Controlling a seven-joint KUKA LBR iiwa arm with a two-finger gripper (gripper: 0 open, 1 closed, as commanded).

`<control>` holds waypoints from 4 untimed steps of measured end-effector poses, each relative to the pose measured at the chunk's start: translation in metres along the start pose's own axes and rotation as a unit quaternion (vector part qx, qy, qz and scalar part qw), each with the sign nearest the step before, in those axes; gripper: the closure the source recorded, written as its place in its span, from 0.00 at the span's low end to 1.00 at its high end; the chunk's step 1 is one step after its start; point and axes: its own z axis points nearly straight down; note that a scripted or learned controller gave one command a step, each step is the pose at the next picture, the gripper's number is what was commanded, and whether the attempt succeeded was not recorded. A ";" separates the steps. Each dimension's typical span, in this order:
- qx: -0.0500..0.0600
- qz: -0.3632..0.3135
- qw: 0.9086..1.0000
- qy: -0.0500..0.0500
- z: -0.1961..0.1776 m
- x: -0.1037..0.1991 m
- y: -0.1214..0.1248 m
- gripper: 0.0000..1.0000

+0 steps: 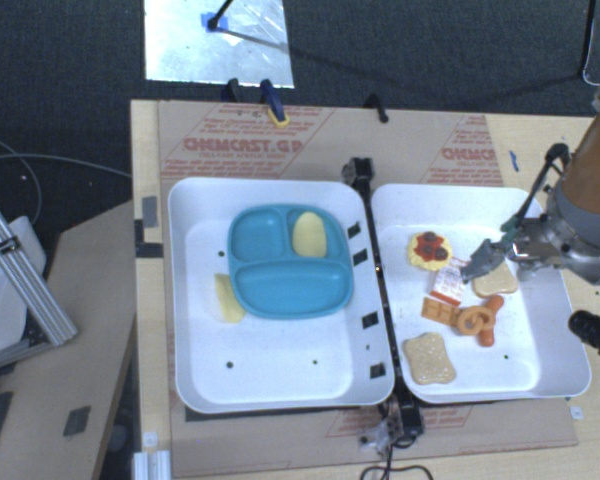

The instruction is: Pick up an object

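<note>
Even, bright overhead light, glare on the foil sheet (218, 26), soft focus, perhaps slight motion blur.

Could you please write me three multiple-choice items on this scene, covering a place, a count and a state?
1. Where does the blue plate lie? A) right bin B) left bin C) on the floor
2. How many compartments does the plate show? A) three B) five C) one
3. How does the gripper stand? A) over the left bin B) above the floor C) low over the right bin, near the food pieces

Answers: 1 B, the plate rests in the left bin. 2 A, ridges divide it in three. 3 C, its jaws point toward the red-and-white packet.
</note>
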 end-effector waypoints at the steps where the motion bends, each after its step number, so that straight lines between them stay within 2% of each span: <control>1: -0.001 -0.003 1.000 0.001 -0.026 0.071 -0.018 0.00; 2: 0.000 -0.002 1.000 0.001 -0.013 0.112 -0.018 0.00; 3: -0.001 -0.002 1.000 0.001 -0.062 0.189 -0.003 0.00; 4: -0.001 -0.002 1.000 0.001 -0.072 0.187 -0.003 1.00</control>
